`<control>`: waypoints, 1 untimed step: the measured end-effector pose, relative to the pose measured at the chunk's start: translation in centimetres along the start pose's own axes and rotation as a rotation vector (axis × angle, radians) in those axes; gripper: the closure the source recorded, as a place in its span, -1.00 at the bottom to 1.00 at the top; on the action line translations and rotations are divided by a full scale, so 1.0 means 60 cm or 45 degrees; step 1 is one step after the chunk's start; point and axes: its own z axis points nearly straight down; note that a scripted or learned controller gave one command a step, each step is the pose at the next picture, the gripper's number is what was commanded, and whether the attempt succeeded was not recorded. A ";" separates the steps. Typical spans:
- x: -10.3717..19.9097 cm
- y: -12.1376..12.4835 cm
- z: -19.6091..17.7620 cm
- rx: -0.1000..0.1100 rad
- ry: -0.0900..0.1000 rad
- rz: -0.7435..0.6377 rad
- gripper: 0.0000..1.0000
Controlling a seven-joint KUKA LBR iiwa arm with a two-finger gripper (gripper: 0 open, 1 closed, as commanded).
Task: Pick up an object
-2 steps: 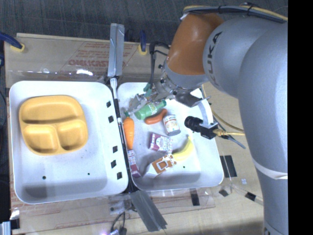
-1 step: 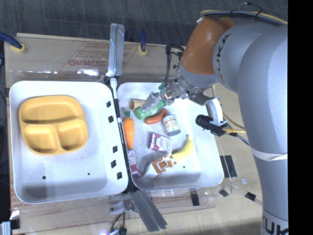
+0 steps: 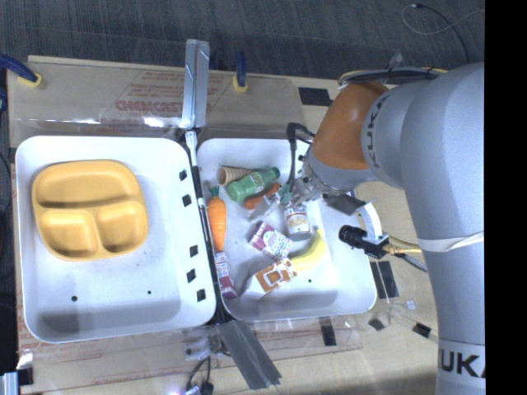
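Two shallow white bins sit side by side on the desk. For a clean pick, the gripper [image 3: 295, 194] should drop straight onto one item lying apart from its neighbours and close squarely across its narrow width. It hangs low at the right bin's [image 3: 350, 290] middle, above the small white-labelled jar [image 3: 296, 220]; whether the fingers are apart or together cannot be told. Around that jar lie a green plastic bottle [image 3: 251, 184], an orange carrot [image 3: 216, 223], a yellow banana [image 3: 309, 252] and printed packets [image 3: 271, 239]. Left of it, the other bin [image 3: 107, 295] holds a yellow compartment tray [image 3: 89, 208].
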 end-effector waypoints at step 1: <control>0.058 0.090 0.000 0.007 0.002 0.152 -1.00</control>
